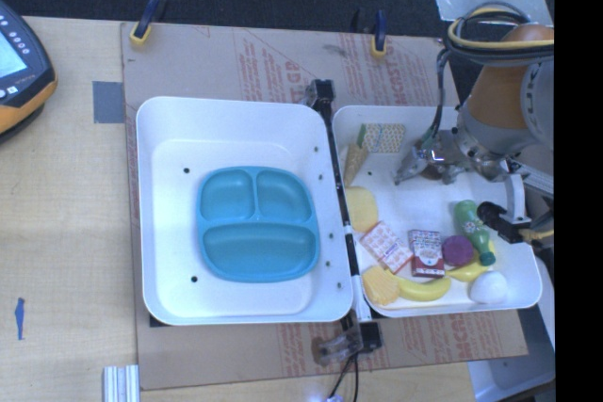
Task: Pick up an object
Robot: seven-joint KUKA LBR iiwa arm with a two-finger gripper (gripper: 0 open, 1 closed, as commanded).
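The right white bin [529, 297] holds several toy foods. A yellow banana [424, 289] and a white egg [488, 287] lie along its front. Behind them are a purple piece [458, 250], a green piece [467, 216], a small red-and-white carton [427, 251] and a pink-and-white packet [383, 245]. A checkered box [381, 137] stands at the back left corner. My gripper [435, 168] hangs over the back of this bin, to the right of the box, open with nothing between its fingers.
The left white bin [160, 202] carries a blue divided plate [256, 223]. Yellow pieces [362, 204] lie along the right bin's left wall. Clamps [379, 31] sit at the board's far edge, and a handheld controller [17, 61] lies far left.
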